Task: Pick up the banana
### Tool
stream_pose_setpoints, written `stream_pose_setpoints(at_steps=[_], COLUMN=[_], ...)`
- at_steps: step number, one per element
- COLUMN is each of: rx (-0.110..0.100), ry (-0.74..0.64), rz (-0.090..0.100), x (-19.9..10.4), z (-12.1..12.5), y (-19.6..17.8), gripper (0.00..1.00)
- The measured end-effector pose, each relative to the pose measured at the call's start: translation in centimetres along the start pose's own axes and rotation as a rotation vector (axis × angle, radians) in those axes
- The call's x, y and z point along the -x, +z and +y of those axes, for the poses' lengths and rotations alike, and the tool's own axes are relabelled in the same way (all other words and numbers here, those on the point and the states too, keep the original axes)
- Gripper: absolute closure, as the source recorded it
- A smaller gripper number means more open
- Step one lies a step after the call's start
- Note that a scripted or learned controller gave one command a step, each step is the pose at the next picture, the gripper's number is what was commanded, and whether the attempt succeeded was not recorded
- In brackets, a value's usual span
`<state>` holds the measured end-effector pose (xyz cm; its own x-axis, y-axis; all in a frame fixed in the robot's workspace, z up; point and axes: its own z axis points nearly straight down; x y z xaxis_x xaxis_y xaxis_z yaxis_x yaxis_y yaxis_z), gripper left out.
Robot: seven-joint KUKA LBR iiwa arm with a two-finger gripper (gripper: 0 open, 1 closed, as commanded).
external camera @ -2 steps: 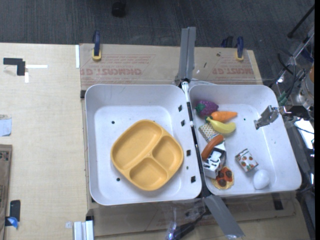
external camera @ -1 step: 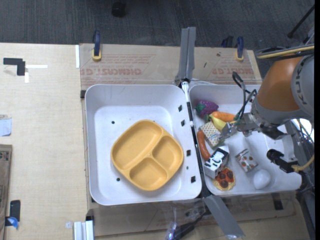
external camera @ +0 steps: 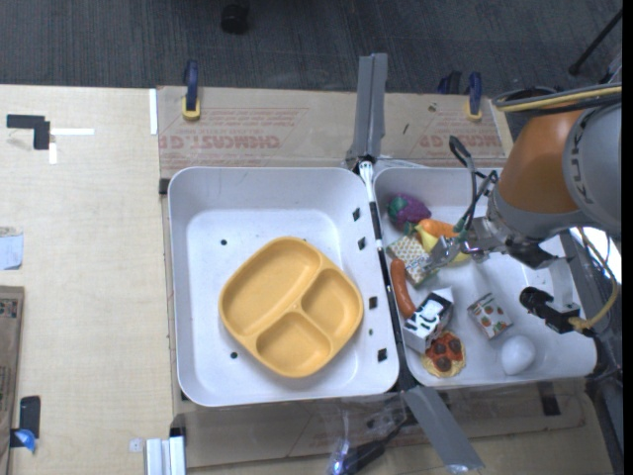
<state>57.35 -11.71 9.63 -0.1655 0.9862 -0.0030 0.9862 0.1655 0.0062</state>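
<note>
Banana [external camera: 432, 232] is sitting up near the top-left of the right bin [external camera: 554, 364], and honestly only a bit of yellow-orange peeks out, right between the purple thing [external camera: 407, 208] above it and the tool [external camera: 447, 249]. The tool is parked just beside the banana, touching or nearly so, but whether it's clenched or released I can't tell from this angle, it's too small and cluttered there.

Rest of the right bin is a jumble: a grey textured block [external camera: 413, 259] just under the banana, a red-orange sausage-looking piece [external camera: 401, 287] along the left wall, a black-and-white box [external camera: 429, 317] below that, a round pizza-ish toy [external camera: 444, 353] in the bottom-left corner, a small carton [external camera: 490, 316] in the middle and a white ball [external camera: 516, 354] near the bottom right.

Left bin [external camera: 198, 265] has a yellow divided plate [external camera: 290, 307] lying flat in the middle, three compartments, sitting a little crooked.

Arm [external camera: 564, 171] comes in from the right, orange band showing, leaning over the right bin on the counter [external camera: 79, 265].
</note>
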Motion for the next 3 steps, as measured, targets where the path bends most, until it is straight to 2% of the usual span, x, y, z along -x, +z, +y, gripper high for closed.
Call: stream_pose_setpoints(at_steps=[1,2,3], rx=[-0.002,0.004,-0.008], ry=[0.351,0.350,0.534], rz=[-0.001,-0.004,-0.001], x=[2.3,2.4,0.4], z=[6.8,6.9,7.8], y=[0.2,-1.1,-8.6], gripper=[0.00,1.00,1.00])
